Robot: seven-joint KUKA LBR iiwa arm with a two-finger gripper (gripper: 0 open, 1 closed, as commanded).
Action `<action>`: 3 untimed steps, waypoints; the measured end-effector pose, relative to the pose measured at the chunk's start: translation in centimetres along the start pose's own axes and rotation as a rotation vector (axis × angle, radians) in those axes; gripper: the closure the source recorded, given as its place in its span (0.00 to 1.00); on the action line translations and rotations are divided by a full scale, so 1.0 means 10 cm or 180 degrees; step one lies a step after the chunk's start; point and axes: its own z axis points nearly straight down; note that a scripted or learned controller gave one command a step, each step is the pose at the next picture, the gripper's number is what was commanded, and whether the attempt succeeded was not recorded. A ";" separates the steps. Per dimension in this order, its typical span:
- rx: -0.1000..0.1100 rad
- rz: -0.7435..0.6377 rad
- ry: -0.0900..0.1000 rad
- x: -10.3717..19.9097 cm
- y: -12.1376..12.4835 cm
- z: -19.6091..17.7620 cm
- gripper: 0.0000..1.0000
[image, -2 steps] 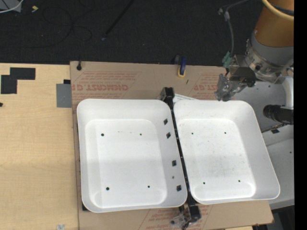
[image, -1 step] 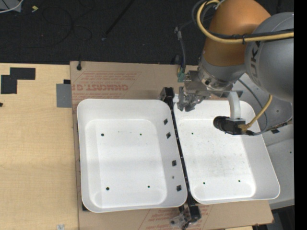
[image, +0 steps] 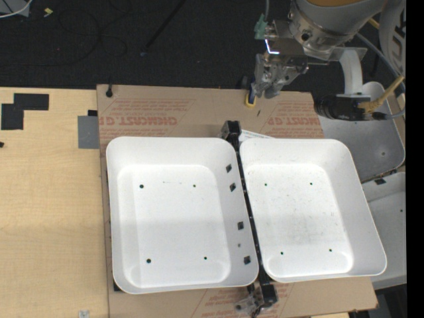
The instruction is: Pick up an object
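nearest the camera, at the lower edge, a small dark clamp (image: 260, 297) sits at the foot of the seam between the two bins. from it a black divider strip (image: 238, 197) with several clips runs up between them to another dark fitting at the top of the seam.

left of the strip lies the left bin (image: 116, 197), shallow and white, with four small dark dots on its floor. right of the strip lies the right bin (image: 368, 204), the same shape, its floor lightly speckled with tiny dark marks and a few dots. no loose object to pick up can be made out in either bin.

both bins rest on a brown cardboard sheet (image: 165, 111) printed with red lettering, which lies on the pale wooden worktop (image: 46, 211). a few black and grey patches mark the worktop at the far left.

beyond the bins, over the far edge of the cardboard and just left of the right bin's line, hangs the hand (image: 265, 88), pointing down, above the sheet rather than over a bin. a small yellow-and-dark piece (image: 251, 100) shows just beside its tip; whether it is gripped or only lying on the cardboard cannot be told, nor whether the hand is released or clenched.

behind it rises the grey arm (image: 324, 18) with its orange band, against dark floor with cables.
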 end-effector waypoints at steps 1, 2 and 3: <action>0.0071 0.0006 -0.0010 0.51 -0.25 1.00 1.00; 0.0061 0.0001 -0.0009 1.40 -0.26 1.77 1.00; 0.0018 0.0003 0.0005 1.70 -0.19 0.71 1.00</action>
